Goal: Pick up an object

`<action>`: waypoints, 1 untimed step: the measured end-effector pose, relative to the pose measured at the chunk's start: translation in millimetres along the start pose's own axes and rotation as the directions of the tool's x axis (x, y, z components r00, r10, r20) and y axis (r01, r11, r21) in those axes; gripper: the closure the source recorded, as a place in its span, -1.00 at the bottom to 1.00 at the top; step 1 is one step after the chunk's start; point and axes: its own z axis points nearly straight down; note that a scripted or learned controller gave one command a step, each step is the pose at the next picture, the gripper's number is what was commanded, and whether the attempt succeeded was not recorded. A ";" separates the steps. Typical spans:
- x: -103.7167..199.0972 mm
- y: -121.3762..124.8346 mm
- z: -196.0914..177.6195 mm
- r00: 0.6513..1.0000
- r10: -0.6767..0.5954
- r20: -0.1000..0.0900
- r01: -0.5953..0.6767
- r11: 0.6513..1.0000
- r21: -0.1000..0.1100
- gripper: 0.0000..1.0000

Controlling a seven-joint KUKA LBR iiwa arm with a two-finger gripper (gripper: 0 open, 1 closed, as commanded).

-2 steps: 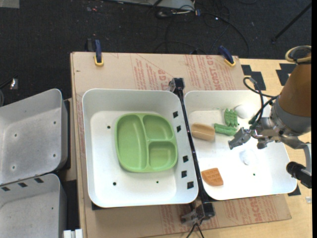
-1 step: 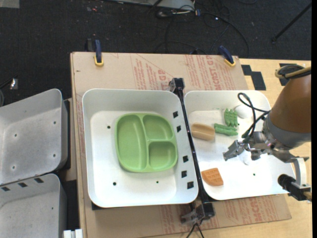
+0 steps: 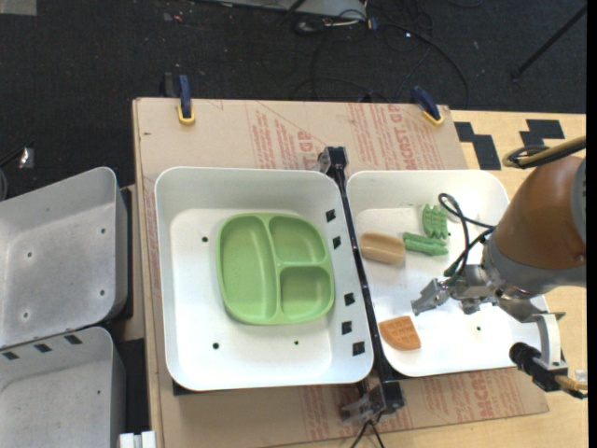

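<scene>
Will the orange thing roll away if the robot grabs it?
Probably not. The orange piece looks flat and wedge-shaped, lying flat in the right bin, so it should slide rather than roll. It looks small and likely light. Being so low, it may be hard for the gripper to pinch.

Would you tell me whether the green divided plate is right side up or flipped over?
Right side up: the green divided plate shows its three hollow compartments facing upward.

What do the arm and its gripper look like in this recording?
The arm is bulky and rounded, with an orange-brown band above a grey wrist. A thin black cable loops beside it. The gripper is small, of grey metal, with dark parts.
</scene>
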 end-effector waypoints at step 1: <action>0.8 3.6 40.4 1.000 0.000 -0.002 0.000 1.000 -0.011 -1.00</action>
